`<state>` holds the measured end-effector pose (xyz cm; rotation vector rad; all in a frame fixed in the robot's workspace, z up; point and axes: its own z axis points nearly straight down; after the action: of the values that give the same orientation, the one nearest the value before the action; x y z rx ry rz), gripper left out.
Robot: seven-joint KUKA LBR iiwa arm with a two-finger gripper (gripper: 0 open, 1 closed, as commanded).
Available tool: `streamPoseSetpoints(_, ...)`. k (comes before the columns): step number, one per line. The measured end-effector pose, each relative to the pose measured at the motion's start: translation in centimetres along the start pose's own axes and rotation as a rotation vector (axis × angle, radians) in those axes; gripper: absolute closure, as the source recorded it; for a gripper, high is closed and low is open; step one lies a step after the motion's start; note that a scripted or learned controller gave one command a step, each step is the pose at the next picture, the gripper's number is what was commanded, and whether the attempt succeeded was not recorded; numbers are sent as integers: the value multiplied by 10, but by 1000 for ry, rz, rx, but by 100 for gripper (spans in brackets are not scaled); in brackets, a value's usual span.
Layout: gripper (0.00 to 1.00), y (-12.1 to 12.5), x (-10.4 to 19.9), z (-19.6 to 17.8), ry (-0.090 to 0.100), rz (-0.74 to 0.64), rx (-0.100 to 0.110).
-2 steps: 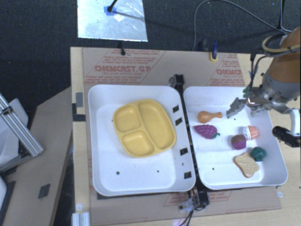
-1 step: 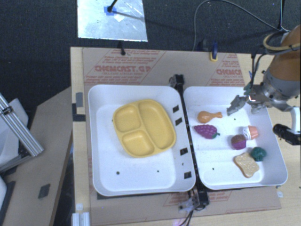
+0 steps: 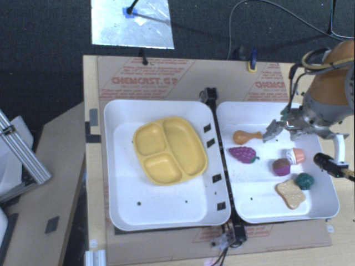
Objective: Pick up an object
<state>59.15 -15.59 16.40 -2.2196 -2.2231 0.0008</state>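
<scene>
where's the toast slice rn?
The toast slice lies in the right bin, near its front right corner, just below-left of the dark green toy and below the purple-brown piece.

Yellow three-compartment tray lying in the left white bin, brown printed cardboard sheet under both bins, square foil sheet on dark floor beyond the desk

Toy food in right bin
</scene>
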Motion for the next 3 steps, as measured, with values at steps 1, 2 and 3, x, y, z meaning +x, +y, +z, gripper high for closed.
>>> streamPoseSetpoints(1, 0, 5, -9, 51, 0, 1, 1)
streamPoseSetpoints(2, 0, 5, -9, 80, 0, 0, 0)
streamPoseSetpoints(3, 100, 7, -9, 68, -1, 1, -5)
